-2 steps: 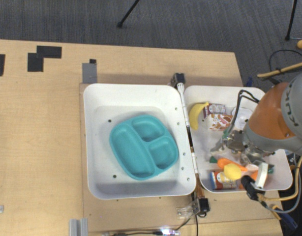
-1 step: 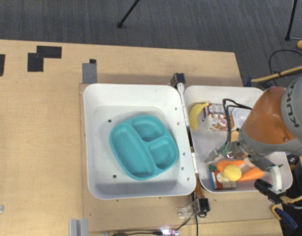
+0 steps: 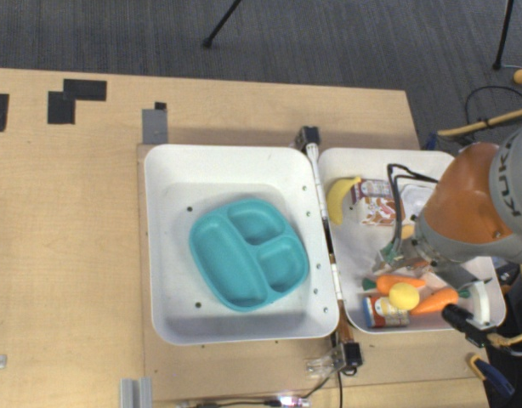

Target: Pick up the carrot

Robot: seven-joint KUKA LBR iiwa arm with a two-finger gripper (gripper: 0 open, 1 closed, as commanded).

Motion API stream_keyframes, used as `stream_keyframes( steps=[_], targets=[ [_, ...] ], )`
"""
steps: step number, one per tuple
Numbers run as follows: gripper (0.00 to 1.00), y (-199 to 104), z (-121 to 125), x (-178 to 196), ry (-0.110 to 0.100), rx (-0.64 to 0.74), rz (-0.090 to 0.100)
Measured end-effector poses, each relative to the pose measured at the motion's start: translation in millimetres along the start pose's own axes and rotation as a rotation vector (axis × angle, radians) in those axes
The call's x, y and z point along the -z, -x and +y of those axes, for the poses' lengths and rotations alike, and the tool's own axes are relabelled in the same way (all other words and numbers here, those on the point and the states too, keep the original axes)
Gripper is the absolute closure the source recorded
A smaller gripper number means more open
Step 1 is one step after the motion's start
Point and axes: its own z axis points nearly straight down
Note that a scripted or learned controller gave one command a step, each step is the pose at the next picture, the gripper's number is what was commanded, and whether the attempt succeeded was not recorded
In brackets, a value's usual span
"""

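Lying flat in the right bin [image 3: 353, 228], the carrot [image 3: 435, 300] points toward three o'clock, at about five o'clock from the gripper [image 3: 403, 257]; I cannot tell its fingers' state.

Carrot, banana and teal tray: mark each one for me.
carrot [image 3: 437, 299], camera view, middle of its orange body
banana [image 3: 340, 195], camera view, middle of its curve
teal tray [image 3: 212, 257], camera view, floor of its long compartment

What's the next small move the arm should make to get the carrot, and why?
Probably shift the gripper slightly toward the bin's near right corner, then descend. The carrot lies in the right bin, just beyond the gripper, beside a yellow lemon, so centring over the orange body should avoid grabbing the lemon.
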Motion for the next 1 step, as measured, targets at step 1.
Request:
stream_keyframes(
  steps=[1],
  targets=[
    [1.00, -0.1, 3.4, 10.8, 0.007, 0.002, -0.002]
  ],
)
